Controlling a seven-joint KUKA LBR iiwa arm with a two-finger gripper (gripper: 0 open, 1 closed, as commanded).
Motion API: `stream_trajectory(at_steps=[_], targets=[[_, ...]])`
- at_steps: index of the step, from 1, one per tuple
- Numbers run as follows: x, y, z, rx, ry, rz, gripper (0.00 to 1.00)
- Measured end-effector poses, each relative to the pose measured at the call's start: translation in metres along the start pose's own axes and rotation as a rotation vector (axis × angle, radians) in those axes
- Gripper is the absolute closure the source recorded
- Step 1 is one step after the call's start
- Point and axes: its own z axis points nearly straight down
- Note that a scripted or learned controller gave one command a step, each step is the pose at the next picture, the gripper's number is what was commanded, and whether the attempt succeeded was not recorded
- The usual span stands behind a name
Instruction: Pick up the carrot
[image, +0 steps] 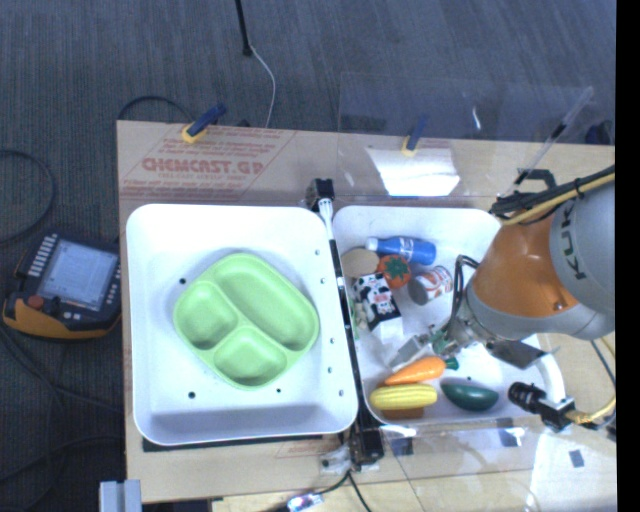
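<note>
Carrot (416, 371), lying near the front of the right bin (350, 300) against the corn cob (403, 399), claw (443, 342) poised just above its thick end, finger state indiscernible; recommended approach: descend squarely across the carrot's width, avoiding the neighbouring cob.

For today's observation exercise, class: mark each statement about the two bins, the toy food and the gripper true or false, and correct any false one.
1. The carrot lies in the right bin. True.
2. The green divided plate sits in the right bin. False: it sits in the left bin.
3. The gripper is over the right bin, just above the carrot. True.
4. The corn cob lies on the green plate. False: it lies in the right bin, just below the carrot.
5. The blue bottle lies near the right bin's far edge. True.
</note>
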Motion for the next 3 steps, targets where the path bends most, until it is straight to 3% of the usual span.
stream_trajectory(at_steps=[1, 2, 3], targets=[[-0.015, -0.007, 0.012, 0.006, 0.012, 0.250, 0.00], [0.005, 0.002, 0.011, -0.001, -0.009, -0.155, 0.00], [0.005, 0.003, 0.000, -0.003, -0.007, -0.153, 1.00]])
